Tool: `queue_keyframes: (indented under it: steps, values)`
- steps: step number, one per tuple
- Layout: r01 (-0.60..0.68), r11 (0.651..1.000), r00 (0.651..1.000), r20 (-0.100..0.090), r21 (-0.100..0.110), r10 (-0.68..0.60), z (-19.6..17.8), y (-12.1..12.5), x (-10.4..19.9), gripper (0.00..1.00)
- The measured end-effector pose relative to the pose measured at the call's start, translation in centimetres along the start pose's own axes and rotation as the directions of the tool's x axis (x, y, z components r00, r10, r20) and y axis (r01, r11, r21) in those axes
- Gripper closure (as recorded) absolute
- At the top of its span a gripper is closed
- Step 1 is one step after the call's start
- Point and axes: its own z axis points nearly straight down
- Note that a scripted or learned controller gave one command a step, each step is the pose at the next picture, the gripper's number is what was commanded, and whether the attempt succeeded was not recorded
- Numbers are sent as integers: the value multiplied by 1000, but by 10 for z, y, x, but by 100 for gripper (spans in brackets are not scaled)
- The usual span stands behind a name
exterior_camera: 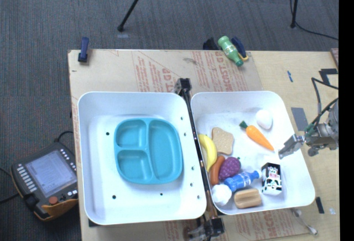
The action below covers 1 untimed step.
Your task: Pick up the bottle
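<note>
**Inspector:** Report the bench, largest item first, all positions taken from the right bin (276,103).

**Assistant:** The left bin (94,124) sits just beside it, touching along the shared edge, and carries a teal divided plate (148,150). Inside the right bin, along its left wall, lies a banana (208,150), with a slice of toast (223,140) just beside it. A carrot (258,136) and a white egg (264,119) lie in its far half. Toward its near edge cluster a bunch of purple grapes (230,167), the blue bottle (241,180), a cow-print carton (271,178) and a bread roll (247,197).

**Inspector:** The bottle's condition?

**Assistant:** It lies on its side on the bin floor, between the grapes and the carton, its white cap (222,194) toward the near-left corner. Nothing grips it.

**Inspector:** And the gripper?

**Assistant:** The gripper (290,146) hangs over the bin's right rim, well apart from the bottle. At this angle I cannot tell how its jaws stand; nothing shows between them.

**Inspector:** Progress?

**Assistant:** In my judgement, nothing is done yet. The approach, descent, grasp and lift all remain. Crowding by the grapes and roll could obstruct the grasp.
</note>
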Motion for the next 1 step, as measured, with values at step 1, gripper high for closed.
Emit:
queue_keyframes:
  steps: [1]
  values:
    - [2,1000,1000,-2,1,-2,-10,1,0,100]
